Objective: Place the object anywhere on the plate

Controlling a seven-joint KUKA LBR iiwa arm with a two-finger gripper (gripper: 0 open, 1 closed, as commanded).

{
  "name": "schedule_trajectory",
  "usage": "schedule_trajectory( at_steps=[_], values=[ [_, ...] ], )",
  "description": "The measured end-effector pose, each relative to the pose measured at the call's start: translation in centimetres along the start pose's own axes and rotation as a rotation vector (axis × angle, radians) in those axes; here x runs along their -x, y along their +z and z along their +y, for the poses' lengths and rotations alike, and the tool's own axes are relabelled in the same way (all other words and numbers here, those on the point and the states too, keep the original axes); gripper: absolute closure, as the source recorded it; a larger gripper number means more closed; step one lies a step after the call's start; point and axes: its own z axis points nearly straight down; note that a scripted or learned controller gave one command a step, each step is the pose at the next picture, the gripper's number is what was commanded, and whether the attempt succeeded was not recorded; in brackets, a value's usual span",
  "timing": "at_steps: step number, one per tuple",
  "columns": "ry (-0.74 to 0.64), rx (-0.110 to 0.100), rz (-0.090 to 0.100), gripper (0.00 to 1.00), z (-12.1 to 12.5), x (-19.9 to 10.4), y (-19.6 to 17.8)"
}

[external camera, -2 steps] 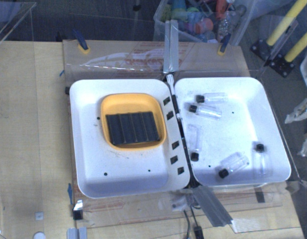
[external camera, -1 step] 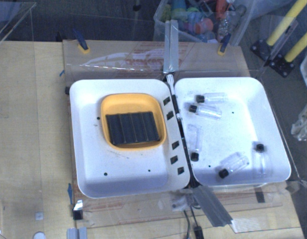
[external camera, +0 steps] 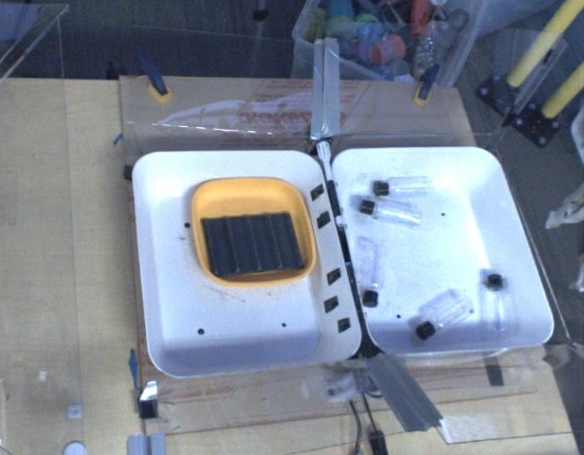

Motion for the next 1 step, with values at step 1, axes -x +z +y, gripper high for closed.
schedule_trajectory(
  at_steps=[1],
  values=[
    [0.002, -0.002, -0.009, 1.00, -0.04, 0.19, -1.14]
  ],
)
